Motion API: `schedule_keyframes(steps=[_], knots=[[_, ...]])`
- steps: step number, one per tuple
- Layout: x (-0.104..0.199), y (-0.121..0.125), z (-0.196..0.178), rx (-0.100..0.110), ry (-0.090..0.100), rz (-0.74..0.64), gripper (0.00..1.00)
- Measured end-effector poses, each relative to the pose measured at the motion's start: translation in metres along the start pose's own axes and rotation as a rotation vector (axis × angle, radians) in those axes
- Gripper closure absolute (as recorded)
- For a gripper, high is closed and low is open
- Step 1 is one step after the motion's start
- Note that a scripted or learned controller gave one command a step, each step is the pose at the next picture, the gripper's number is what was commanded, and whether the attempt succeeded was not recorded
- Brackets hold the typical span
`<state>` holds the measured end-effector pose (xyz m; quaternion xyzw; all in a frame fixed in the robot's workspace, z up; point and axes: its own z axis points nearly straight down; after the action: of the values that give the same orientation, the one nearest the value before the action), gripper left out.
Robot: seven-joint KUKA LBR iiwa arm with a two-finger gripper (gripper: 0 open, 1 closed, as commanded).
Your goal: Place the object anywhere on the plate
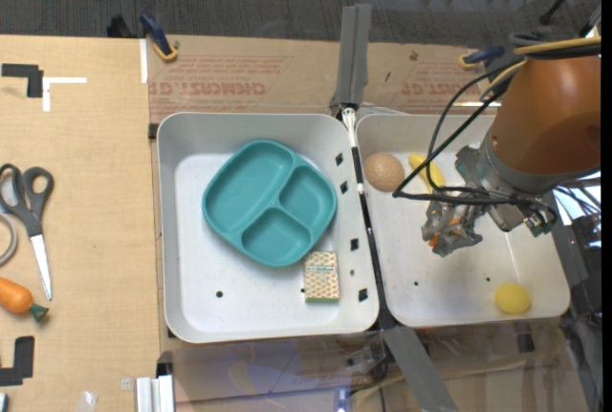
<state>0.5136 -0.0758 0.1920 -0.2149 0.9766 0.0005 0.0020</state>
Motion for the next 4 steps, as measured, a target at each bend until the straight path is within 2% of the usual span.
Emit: schedule_keyframes(steps=[1, 2, 3, 4], knots=[[-0.1, 0.018, -0.062, 0.001, -0.001, -0.171, 1.0], [-0.117, -0.057, -0.199, 0.001, -0.002, -0.374, 1.0], [-0.034, -0.078, -0.061, -0.002, 0.001, -0.458, 1.0], [-0.116, -0.069, -0.076, 0.0, -0.001, -0.4, 1.0]])
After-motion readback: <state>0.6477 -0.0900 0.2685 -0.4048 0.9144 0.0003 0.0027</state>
